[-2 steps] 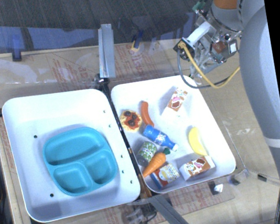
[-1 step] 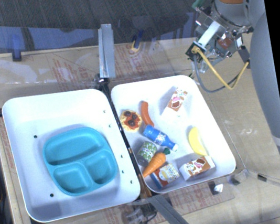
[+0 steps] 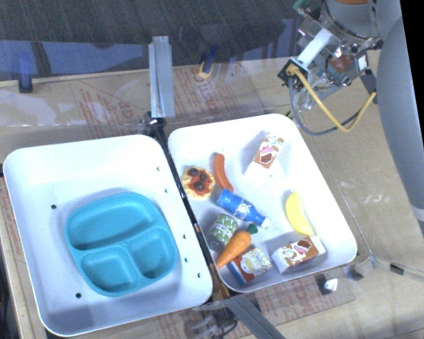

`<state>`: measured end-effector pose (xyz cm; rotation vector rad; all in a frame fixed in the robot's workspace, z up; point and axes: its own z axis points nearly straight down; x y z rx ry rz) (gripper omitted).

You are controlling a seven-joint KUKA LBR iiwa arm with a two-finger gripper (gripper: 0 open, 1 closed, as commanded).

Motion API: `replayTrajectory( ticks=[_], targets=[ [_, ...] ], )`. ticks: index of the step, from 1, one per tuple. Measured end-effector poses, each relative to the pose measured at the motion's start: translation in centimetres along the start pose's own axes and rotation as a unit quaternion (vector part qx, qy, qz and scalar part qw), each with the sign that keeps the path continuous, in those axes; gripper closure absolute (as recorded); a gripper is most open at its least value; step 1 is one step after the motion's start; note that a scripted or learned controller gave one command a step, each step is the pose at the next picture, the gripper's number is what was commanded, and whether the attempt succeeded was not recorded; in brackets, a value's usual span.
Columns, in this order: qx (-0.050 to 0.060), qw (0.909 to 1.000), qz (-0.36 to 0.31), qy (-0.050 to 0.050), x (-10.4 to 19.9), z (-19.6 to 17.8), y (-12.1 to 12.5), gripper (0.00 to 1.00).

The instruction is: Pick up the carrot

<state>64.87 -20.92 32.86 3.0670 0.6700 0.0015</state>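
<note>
The gripper [image 3: 314, 59], its state impossible to tell, should descend far down-left onto the carrot [image 3: 234, 248], straddling its narrow width.

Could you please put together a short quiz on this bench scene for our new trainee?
1. True or false: the carrot lies in the left bin.
2. Which item touches the carrot's leaf end? A) banana B) green-patterned can C) sausage
3. Fill in: the blue tray has ___ compartments.

Key: 1. False, it lies in the right bin, near the front left corner. 2. B. 3. Three.
</note>
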Motion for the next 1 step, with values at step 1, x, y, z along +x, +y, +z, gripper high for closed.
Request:
replayTrajectory(
  ticks=[1],
  targets=[
    [0.004, 0.9984, -0.056, -0.002, 0.02, 2.44, -0.22, 1.0]
  ],
)
